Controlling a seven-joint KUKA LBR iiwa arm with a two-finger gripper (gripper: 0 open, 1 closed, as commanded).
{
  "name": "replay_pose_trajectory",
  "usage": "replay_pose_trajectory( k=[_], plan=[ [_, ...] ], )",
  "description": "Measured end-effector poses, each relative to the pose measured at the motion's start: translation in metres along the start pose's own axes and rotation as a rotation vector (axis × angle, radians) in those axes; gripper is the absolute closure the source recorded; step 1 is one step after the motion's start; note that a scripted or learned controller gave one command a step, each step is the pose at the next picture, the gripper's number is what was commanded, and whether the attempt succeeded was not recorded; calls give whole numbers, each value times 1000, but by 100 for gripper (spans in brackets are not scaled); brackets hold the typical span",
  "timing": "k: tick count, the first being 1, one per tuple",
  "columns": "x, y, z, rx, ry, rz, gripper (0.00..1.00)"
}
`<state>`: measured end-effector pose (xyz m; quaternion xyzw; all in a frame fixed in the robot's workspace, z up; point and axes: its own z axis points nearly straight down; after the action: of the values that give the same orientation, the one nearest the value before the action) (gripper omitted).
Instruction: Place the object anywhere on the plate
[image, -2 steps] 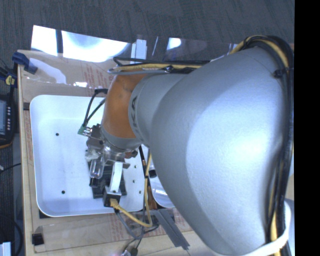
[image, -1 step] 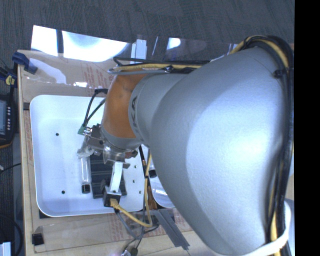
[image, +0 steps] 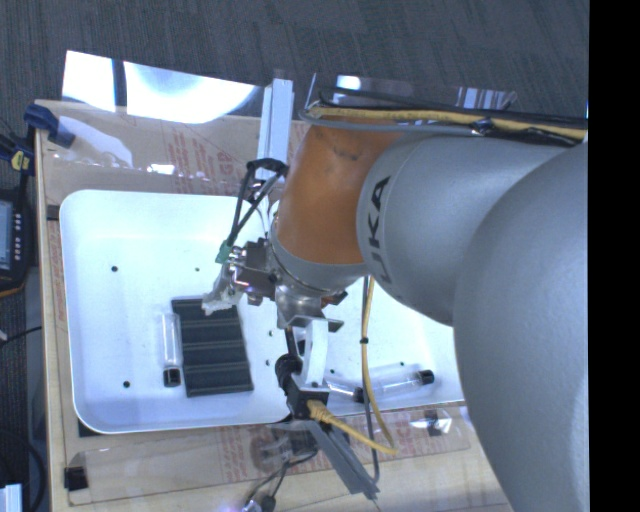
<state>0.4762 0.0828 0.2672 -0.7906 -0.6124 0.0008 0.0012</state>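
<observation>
Position matters most: the gripper (image: 224, 296) hangs over the upper end of the dark ribbed plate (image: 213, 349) in the left bin (image: 100, 230). Whether it is wide, narrow or carrying anything I cannot tell, as the bulky arm (image: 480, 280) and its cables crowd it. A clear tube (image: 169, 341), probably the object, lies on the bin floor just beside the plate's left edge, its long axis parallel to the plate's and below-left of the gripper. The floor is flat and white, with room around the plate. A second tube (image: 395, 381) lies in the right bin.
</observation>
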Motion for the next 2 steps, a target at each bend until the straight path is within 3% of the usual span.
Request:
replay_pose_trajectory(
  k=[1,2],
  plan=[
    [90,15,110,5,-5,-40,0],
    [-11,42,16,0,0,-34,0]
  ],
)
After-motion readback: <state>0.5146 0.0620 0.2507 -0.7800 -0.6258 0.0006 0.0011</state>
